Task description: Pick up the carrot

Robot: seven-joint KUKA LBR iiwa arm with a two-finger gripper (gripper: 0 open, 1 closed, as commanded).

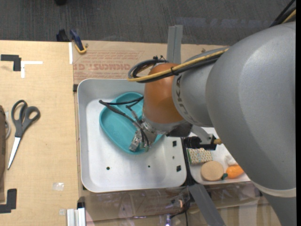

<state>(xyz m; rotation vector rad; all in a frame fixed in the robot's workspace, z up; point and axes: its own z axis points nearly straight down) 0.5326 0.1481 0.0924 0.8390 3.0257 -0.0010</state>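
Far left, on the bare wooden bench (42, 173), a pair of grey-handled metal scissors (19, 126) lay flat, blades pointing toward the near edge. Well apart from both bins, so probably just left there and no part of the job.

Left shallow white bin (94, 173): a teal plastic dish (117, 121) sat in its far half, tilted, the near rim resting on the bin floor. The rest of the floor in front of it was bare white with a few small dark holes.

The grey arm with its orange wrist band (162, 95) reached in from the right and hung low over this bin. Its two-finger gripper (138, 142) sat at the near rim of the teal dish, touching or just above it. Open or closed could not be told; the wrist and cables masked it. Nothing was seen held.

Right shallow white bin (214, 182), largely under the arm: a speckled pale block (200, 155), a round tan disc (212, 171), and just beside the disc on its right the small orange carrot with a green stub (233, 172), lying flat near the bin's front wall.

Judgement: the tool was working in the wrong bin. The carrot lay untouched, well apart from the gripper, so the pick-up was not yet begun.
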